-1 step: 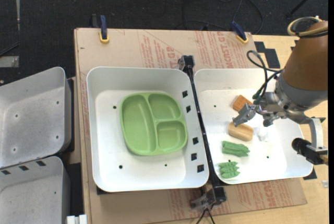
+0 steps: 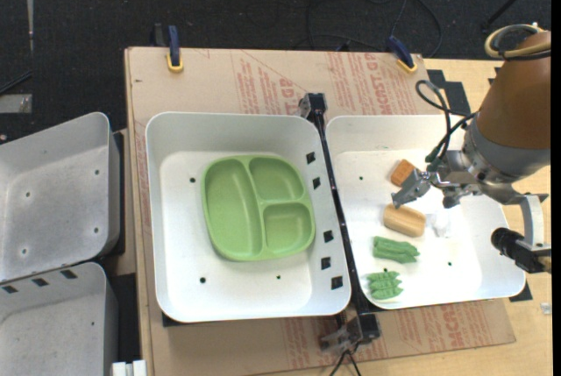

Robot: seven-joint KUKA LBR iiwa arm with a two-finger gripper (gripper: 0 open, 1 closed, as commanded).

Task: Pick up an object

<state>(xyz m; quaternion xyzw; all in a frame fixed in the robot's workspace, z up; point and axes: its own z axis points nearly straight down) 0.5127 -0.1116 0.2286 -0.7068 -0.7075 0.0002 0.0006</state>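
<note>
The gripper (image 2: 419, 187), finger state unclear, hangs just above the tan block (image 2: 404, 220), whose long axis runs left-right.

Grey arm (image 2: 517, 116) with orange band reaching in from right, wrist bent down, tool (image 2: 419, 187) pointing left

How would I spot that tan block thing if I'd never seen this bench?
Look in the right-hand white bin. Near its middle lies a tan, loaf-shaped block, below a smaller orange piece. Its two lower neighbours are green pod-shaped pieces; it alone is pale tan.
</note>
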